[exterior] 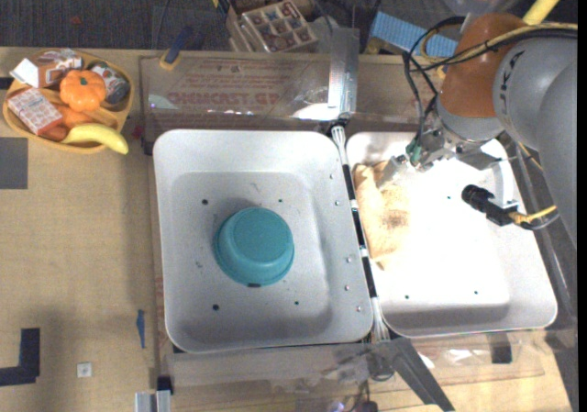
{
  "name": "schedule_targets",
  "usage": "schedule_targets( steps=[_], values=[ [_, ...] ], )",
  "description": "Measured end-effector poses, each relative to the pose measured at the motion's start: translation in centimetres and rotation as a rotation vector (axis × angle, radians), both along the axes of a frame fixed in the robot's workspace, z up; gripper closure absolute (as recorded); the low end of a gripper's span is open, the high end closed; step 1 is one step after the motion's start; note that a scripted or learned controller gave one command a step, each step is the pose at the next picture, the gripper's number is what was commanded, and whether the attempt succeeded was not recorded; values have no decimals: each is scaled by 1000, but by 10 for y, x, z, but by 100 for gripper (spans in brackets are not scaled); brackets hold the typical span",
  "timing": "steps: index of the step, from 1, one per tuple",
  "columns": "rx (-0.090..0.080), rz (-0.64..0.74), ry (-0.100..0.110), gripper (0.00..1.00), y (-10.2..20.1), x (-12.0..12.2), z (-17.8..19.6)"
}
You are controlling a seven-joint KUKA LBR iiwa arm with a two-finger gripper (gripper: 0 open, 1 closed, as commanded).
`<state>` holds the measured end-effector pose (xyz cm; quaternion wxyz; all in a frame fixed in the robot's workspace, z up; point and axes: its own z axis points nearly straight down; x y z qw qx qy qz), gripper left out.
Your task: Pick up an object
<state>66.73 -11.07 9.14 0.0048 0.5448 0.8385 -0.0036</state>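
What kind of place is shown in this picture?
Probably a robot test lab: a robot arm reaches over two white bins, one holding a teal bowl, with toy food nearby.

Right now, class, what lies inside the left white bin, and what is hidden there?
Inside the left white bin sits one teal bowl, upside down near the middle. Around it the bin floor shows a few dark specks. Whatever lies under the bowl cannot be seen.

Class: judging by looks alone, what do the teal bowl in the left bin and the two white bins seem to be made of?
Teal bowl: probably plastic, its colour even and its sheen soft and dull.
Left bin and right bin: likely moulded plastic or coated metal, smooth white with rounded corners; the look leaves this open.
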Motion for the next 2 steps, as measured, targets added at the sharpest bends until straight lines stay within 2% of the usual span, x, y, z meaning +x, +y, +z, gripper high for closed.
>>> schedule_targets(
  steps=[1, 2],
  values=[
    [10, 138, -6, 0, 7, -89, 1],
    [11, 25, 2, 0, 43, -139, 93]
  ],
)
